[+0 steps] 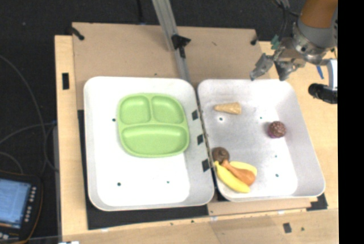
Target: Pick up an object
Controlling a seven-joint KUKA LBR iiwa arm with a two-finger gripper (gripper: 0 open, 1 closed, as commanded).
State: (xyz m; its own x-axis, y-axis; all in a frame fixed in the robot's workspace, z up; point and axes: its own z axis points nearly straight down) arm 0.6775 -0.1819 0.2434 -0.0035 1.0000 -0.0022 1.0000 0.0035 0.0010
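Long wooden bench (136,49), pale brown, dark floor all round it. Two shallow white bins side by side on top. Left white bin (102,180) carries a light green plastic plate with three compartments (153,125), lying flat, its large compartment toward the near edge. Right white bin (296,174) carries the loose items. Yellow banana (229,180) at the near left corner, long axis running from far-left to near-right, with an orange carrot-shaped piece (241,171) lying along its far side, touching, roughly parallel. Brown round doughnut-like item (220,154) just beyond them against the left wall. Tan wedge-shaped piece (228,108) toward the far left, long axis across the bin, narrow end pointing left. Dark maroon ball (277,129) toward the right side, well apart from the rest.

Grey metal mast (162,9) rises behind the bins.

Grey arm with orange band, two-finger gripper (273,68) above the right bin's far right corner; fingers look spread, nothing between them, though detail is soft.
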